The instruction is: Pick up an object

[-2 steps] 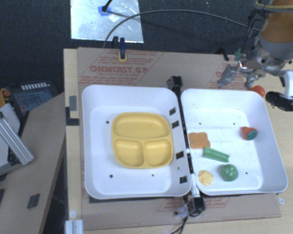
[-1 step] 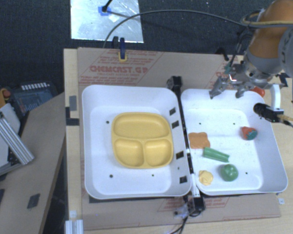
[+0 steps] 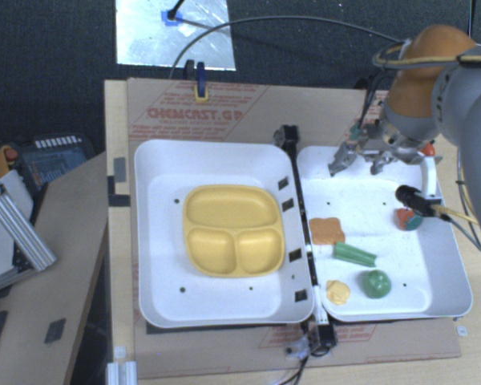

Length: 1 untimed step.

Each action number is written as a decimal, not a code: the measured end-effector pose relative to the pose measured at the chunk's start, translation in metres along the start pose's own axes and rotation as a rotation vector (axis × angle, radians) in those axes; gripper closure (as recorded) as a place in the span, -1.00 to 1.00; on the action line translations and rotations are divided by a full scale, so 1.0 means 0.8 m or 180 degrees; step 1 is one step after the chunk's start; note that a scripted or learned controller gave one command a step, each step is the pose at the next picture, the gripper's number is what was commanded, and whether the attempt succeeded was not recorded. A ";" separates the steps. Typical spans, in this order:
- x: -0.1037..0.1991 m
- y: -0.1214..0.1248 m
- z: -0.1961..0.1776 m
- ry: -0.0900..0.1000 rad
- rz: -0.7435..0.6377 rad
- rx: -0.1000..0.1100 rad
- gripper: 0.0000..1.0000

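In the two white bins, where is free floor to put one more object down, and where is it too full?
Left bin: bare floor rings the yellow tray, widest toward its back wall. Right bin: bare in the middle, between the gripper and the orange piece. Crowded along its front-left, around the green stick, yellow piece and green ball.

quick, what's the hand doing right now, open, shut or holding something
Hand: open, holding nothing, above the far end of the right bin.
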State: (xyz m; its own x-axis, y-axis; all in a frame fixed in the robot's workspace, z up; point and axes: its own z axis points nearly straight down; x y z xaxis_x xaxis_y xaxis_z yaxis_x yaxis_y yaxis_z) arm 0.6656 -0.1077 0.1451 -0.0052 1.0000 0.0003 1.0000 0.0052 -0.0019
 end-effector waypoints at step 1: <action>0.003 -0.001 0.078 0.0000 -0.0002 0.0004 -1.00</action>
State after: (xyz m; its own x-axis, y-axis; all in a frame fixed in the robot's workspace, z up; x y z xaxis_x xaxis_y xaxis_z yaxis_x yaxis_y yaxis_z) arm 0.6649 -0.1051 0.0823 -0.0060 1.0000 0.0004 1.0000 0.0060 -0.0032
